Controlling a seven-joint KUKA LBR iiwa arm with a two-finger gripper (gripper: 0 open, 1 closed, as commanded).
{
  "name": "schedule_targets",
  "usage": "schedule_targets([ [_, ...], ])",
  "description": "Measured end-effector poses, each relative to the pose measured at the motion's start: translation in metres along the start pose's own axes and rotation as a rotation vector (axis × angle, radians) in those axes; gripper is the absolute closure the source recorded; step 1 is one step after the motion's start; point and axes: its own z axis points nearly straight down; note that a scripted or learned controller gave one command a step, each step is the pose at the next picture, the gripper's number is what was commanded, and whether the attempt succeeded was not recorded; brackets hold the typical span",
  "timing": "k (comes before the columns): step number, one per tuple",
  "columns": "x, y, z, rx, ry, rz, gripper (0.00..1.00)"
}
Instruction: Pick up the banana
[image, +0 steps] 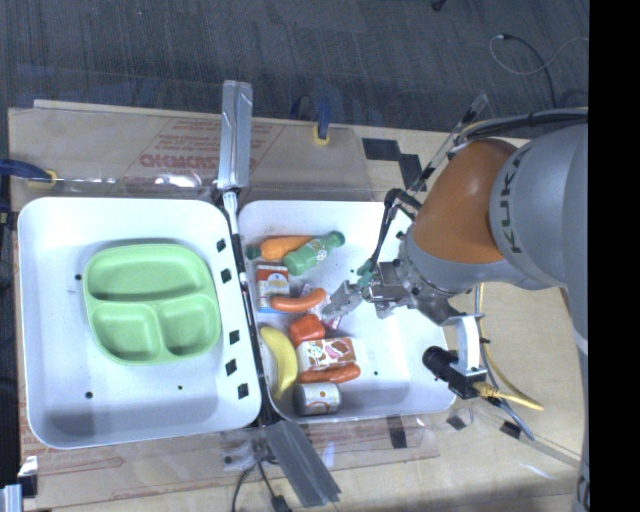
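- We see the big grey robot arm (520, 210) reaching in from the right, with its orange band just above the wrist.
- We see two white bins side by side. The left bin (50, 300) holds a green tray (150, 300) with three sections.
- The right bin (400, 350) holds a pile of toy food along its left side.
- The gripper (340, 300) hangs over the middle of the right bin, pointing left toward the pile. Its tips are very close to the red sausage (298, 299) — we cannot tell if the fingers are spread or closed, and we see nothing between them.
- The green bottle (312, 252) lies tilted near the top of the pile, just beside the orange carrot (280, 246).
- The banana (280, 358) lies at the left edge of the right bin, close to the wall between the bins. It is yellow and curved, and runs from the middle of the pile down toward the near end. It is apart from the gripper.
- A small box with a picture on it (328, 353) sits just right of the banana, touching it.
- A red pepper (306, 327) sits just above that box.
- Another sausage (335, 376) lies below the box.
- A small can (316, 398) lies at the bottom of the pile, by the banana's lower tip.
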Motion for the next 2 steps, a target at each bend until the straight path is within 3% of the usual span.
schedule_targets([
  [1,0.049,-0.01,0.005,0.001,-0.001,0.114,0.0],
  [2,0.1,-0.026,0.005,0.0,-0.001,-0.133,0.0],
])
